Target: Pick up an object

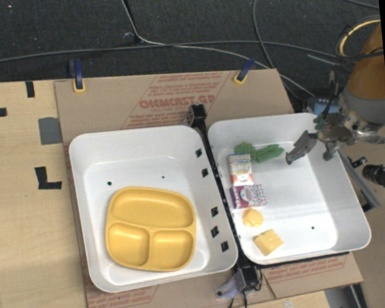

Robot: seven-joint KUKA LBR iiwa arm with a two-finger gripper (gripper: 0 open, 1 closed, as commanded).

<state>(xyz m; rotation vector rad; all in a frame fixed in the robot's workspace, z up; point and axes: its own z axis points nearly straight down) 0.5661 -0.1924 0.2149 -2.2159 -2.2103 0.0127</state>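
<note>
The right bin [319,191] holds a green toy [259,152] near its back left, a small carton [241,171] with a red and white top, a printed packet [249,195] below it, a small yellow lump [253,216] and a yellow cheese-like wedge [268,242]. My gripper [313,148] hangs over the right bin's back right part, to the right of the green toy. Its two dark fingers [300,148] stand spread apart with nothing between them.
The left bin [87,195] contains a yellow divided tray [149,227]. A black clip divider [208,175] runs between the bins. Both bins rest on brown cardboard [166,98]. Cables [132,33] cross the dark floor behind, and the arm's body [367,90] fills the right edge.
</note>
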